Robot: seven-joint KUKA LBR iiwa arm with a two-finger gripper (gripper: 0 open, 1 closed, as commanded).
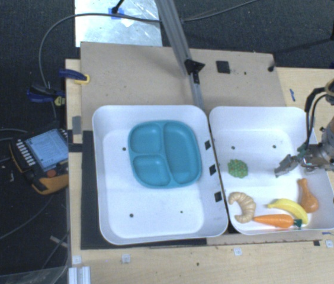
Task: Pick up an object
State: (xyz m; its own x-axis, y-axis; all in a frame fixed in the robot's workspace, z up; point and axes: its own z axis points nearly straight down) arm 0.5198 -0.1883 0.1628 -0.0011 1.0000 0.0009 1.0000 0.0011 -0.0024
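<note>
Drumstick (308,196), orange-brown, lies in the right bin (256,123) by its right wall, just near-side of the gripper (286,165) and slightly right of it, apart from it. Gripper hovers over the bin's right half; grip state cannot be told, nothing seen between its fingers. Banana (287,206), carrot (273,220) and croissant (243,206) lie along the near wall; green broccoli (237,168) left of gripper. Blue divided plate (164,154) sits in left bin (113,218).

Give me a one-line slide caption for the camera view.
Gripper hovers in the right bin above broccoli, croissant, banana, carrot.
</note>
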